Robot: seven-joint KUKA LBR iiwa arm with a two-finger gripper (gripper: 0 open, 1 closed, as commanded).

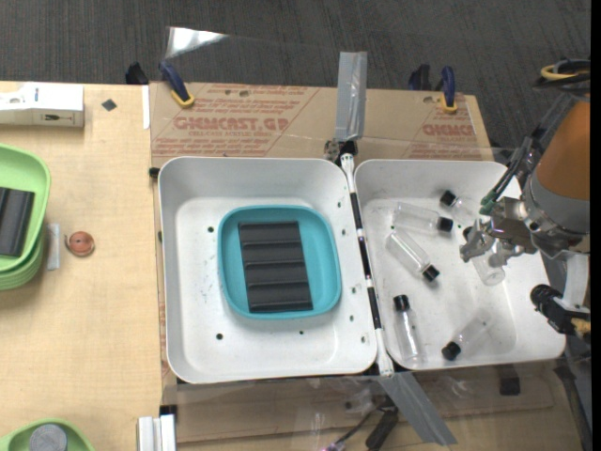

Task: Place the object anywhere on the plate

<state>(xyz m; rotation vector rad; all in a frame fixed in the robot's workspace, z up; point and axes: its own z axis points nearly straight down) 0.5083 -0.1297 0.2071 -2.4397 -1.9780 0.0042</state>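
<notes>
Vials (413,255) lie scattered in the right bin (526,341); the gripper (484,242) hovers mid-right. Clear, round tubes could roll away before reaching the plate (230,275).

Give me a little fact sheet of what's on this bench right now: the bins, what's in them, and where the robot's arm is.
left bin: holds a teal plate with a black ridged insert
right bin: several clear vials with black caps, scattered, lying flat
end effector: over the right bin's right side, above the vials
item on plate: none of the vials yet
arm: reaches in from the right, orange band visible
</notes>
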